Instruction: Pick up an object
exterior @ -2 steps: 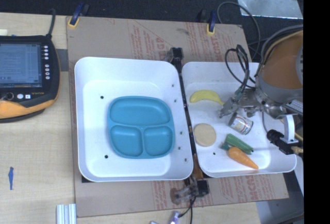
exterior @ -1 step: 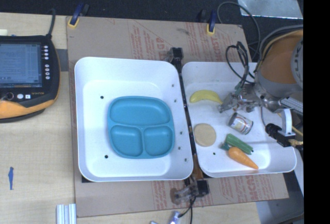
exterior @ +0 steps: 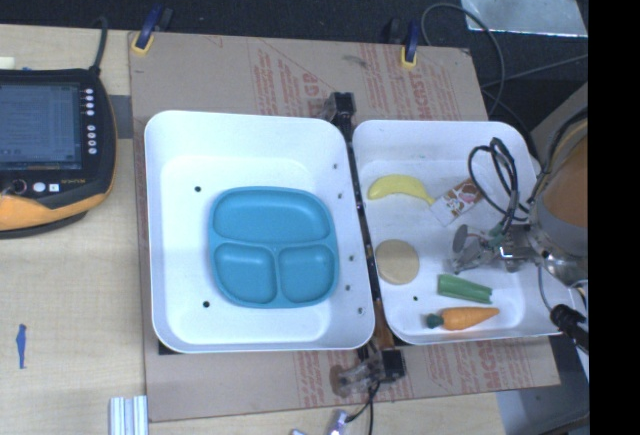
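Camera view: our claw (exterior: 470, 248), state unclear, hangs above the green stick (exterior: 465, 288), at five o'clock in the right bin (exterior: 400, 138). We judge it light, stiff; grip mid-length.

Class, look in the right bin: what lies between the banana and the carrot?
In the camera view, a tan round disc lies between the banana and the carrot.

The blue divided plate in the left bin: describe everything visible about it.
The blue divided plate is light blue, looks like plastic, and is a rounded rectangle with three compartments: one wide one at the far side, two smaller ones nearer the camera. It lies flat and upright near the middle of the left bin, touching only the bin floor.
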Robot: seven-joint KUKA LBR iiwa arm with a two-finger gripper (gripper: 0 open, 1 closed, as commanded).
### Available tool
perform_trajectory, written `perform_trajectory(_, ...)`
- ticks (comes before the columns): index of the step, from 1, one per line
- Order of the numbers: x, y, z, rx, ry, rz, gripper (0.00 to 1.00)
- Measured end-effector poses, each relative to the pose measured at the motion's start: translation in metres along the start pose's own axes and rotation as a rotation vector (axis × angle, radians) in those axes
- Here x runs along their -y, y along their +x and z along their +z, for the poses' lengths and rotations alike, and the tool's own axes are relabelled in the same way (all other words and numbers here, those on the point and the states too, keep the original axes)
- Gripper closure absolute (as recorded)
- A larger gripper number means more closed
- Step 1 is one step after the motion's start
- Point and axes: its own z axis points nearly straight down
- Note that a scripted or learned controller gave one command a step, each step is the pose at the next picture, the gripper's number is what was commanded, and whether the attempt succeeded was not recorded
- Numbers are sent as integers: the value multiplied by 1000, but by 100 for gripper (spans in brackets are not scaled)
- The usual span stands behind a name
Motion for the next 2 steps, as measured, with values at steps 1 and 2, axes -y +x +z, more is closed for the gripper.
perform_trajectory(1,-83,24,-1,0,-1,-2,0)
perform_trajectory(2,-84,23,-13,1,-3,-4,100)
